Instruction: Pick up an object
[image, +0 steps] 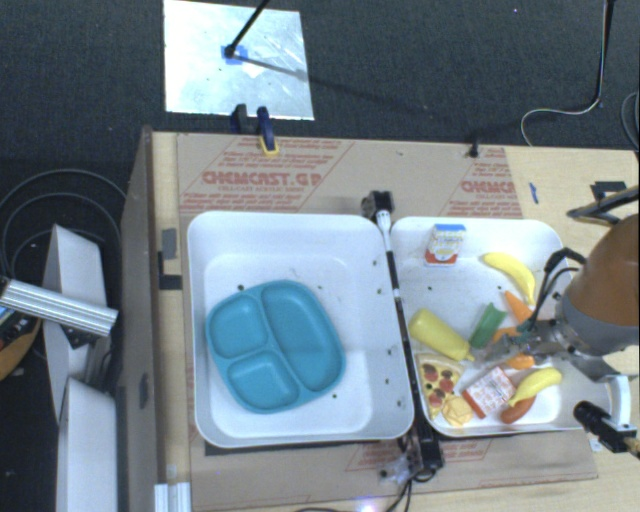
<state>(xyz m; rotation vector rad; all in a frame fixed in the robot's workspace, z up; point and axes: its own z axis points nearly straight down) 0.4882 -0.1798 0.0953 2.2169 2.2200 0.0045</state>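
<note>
While the gripper (503, 352) hangs low among crowded toy food in the right bin (470, 232), finger state unclear; left bin (290, 228) holds a blue tray (275, 344), its margins open.

I see a blue divided plate (275, 343) lying in my left white bin (300, 235). Behind the bench, a silver sheet (238, 60) lies on dark carpet (70, 90), and black cables (50, 215) coil at left.

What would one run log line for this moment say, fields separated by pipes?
arm: reaching in over right bin | gripper: low among toy food, grasp unconfirmed | nearest: yellow cylinder, green block | left bin: blue divided plate
</note>
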